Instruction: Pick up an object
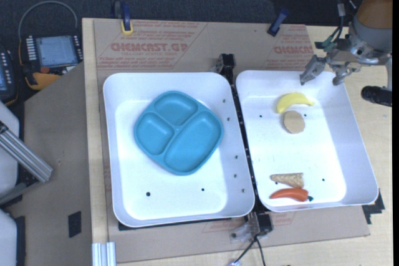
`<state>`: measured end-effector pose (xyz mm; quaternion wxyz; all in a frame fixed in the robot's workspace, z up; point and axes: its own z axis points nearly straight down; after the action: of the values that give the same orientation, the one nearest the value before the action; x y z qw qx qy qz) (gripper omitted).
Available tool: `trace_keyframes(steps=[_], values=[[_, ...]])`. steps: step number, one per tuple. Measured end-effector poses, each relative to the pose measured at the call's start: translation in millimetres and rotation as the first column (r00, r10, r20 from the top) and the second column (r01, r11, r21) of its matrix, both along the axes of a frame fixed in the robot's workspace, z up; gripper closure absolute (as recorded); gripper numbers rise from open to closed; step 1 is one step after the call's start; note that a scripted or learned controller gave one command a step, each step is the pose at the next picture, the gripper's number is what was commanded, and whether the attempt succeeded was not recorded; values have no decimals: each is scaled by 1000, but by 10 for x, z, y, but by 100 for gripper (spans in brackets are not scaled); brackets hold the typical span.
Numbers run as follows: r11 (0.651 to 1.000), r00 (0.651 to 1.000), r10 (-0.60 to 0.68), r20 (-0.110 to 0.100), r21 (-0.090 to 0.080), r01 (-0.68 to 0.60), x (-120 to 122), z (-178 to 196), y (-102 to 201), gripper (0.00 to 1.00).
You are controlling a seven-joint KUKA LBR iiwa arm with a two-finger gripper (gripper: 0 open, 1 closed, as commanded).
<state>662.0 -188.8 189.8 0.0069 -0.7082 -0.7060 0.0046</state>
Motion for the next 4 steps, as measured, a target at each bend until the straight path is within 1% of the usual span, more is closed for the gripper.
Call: trace_keyframes(steps=[1, 2, 3, 4], values=[[1000, 1000, 3, 14, -3, -3, 27, 102, 9, 0], [1000, 1000, 4, 8, -1, -4, -11, -531, 55, 0], [1000, 1000, 5, 13, -3, -5, -9, -1045, 62, 0], [1000, 1000, 6, 18, -5, -6, 1, -917, 60, 100]])
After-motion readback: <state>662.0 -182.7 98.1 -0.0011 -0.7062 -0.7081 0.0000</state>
